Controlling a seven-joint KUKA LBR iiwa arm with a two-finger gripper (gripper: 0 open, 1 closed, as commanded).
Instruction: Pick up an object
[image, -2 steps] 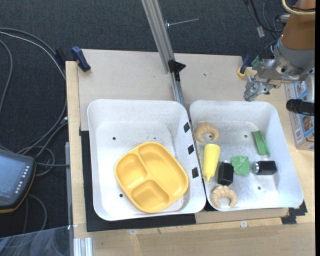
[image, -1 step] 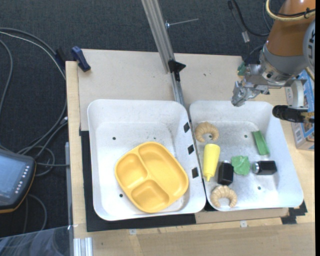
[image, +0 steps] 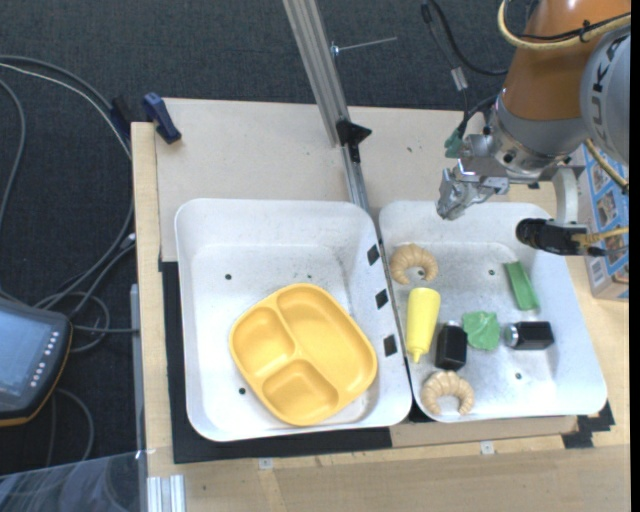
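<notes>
Two croissants sit near our end effector, whose grip we cannot tell, and it could bump the bin wall coming down

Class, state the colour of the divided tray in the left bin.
Yellow: the divided tray, seen in the camera view.
</notes>
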